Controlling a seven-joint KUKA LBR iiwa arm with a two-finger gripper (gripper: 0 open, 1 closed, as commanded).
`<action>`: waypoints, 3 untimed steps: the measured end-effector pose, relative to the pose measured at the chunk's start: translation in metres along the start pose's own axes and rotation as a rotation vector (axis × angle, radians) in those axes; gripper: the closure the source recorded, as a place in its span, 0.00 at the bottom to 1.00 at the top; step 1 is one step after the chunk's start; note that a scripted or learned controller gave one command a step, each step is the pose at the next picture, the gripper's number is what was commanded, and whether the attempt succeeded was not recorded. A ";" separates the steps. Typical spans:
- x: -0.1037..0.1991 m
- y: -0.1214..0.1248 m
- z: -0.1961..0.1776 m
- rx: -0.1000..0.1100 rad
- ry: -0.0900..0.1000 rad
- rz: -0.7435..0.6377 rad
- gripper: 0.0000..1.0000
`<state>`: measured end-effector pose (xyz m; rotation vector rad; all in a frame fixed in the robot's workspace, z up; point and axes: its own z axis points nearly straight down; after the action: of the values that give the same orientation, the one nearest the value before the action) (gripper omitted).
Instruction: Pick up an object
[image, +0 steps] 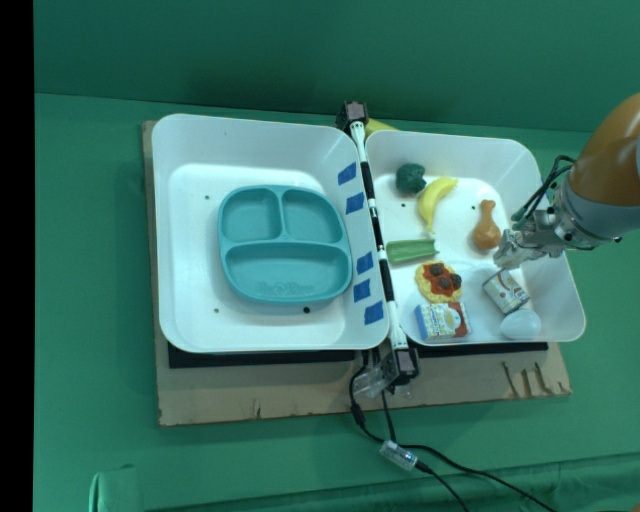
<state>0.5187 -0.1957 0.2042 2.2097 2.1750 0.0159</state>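
Observation:
The right bin (545, 175) holds several toy foods: a dark green broccoli (410, 178), a yellow banana (434, 198), a brown chicken drumstick (486, 226), a green pea pod (411, 250), a small pizza (440, 281), a blue and white carton (442, 320), a small can (505, 290) and a white egg-shaped piece (521, 324). My gripper (508, 258) hangs over the right side of this bin, just above the can and right of the drumstick. Nothing is seen held in it.
A teal divided plate (284, 244) lies in the left bin (190, 160). A divider rail with blue tape marks (366, 240) runs between the bins. Cables (420, 460) trail over the green cloth in front of the cardboard base.

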 end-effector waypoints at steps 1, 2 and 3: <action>0.000 0.000 0.000 0.000 0.000 0.000 0.00; 0.021 0.072 -0.010 0.024 0.015 -0.010 0.00; 0.007 0.077 0.020 0.023 0.012 -0.009 0.00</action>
<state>0.5969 -0.1903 0.1873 2.2175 2.2026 0.0045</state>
